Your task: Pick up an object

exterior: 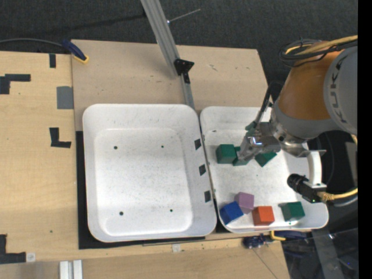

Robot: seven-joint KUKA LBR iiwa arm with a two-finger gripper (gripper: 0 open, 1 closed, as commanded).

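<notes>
Nearest me, along the front wall of the right white plastic bin (232,114), I see a blue block (231,211), a purple block (246,200), an orange-red cube (263,215) and a dark green block (292,210). Further back, the hand (246,156) sits low just beside a green cube (226,153); I cannot tell its grip state. Another green block (267,157) lies beneath the wrist.

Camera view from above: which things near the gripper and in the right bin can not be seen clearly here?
- Gripper: its fingers blur into the dark body, so open or shut is unclear.
- Green block: touching the gripper or just beside it, cannot tell.
- Second green piece: partly hidden under the arm's wrist.
- Right bin: the arm covers its far right side.
</notes>
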